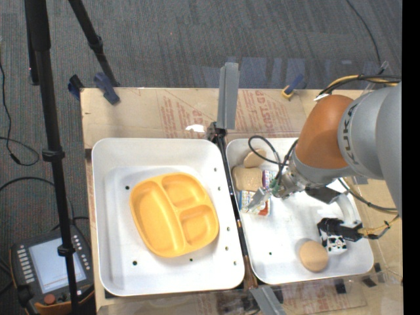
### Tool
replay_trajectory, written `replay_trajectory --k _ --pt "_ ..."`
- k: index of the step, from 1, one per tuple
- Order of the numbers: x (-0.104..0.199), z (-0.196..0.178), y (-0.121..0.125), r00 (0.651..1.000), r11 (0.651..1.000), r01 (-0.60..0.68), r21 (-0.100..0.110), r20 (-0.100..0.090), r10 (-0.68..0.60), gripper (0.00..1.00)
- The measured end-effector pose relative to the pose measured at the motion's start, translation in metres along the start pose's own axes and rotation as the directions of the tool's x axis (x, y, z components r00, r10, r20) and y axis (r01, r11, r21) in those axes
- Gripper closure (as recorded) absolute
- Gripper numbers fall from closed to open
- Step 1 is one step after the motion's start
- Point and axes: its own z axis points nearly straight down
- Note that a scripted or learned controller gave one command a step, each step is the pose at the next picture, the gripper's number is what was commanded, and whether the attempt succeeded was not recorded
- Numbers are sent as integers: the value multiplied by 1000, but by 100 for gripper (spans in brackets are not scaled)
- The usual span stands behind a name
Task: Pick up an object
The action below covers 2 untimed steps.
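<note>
Arm (335,140) reaches over the right bin (289,271), gripper (266,197) low on a packet (254,207) by the bin's left edge; its opening cannot be told. Likely the grasp step: next, a firm close and straight lift. 1 ball (314,256) lies near the bin's front right corner. Grey carpet (170,38) surrounds the bench (164,110).
</note>
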Motion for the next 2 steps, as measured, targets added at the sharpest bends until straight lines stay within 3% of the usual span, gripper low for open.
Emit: replay_trajectory --k 1,2 --pt "-4 -1 -34 1000 1000 26 -4 1 -26 0" --pt "-27 0 19 984 984 176 1 1 -176 0"
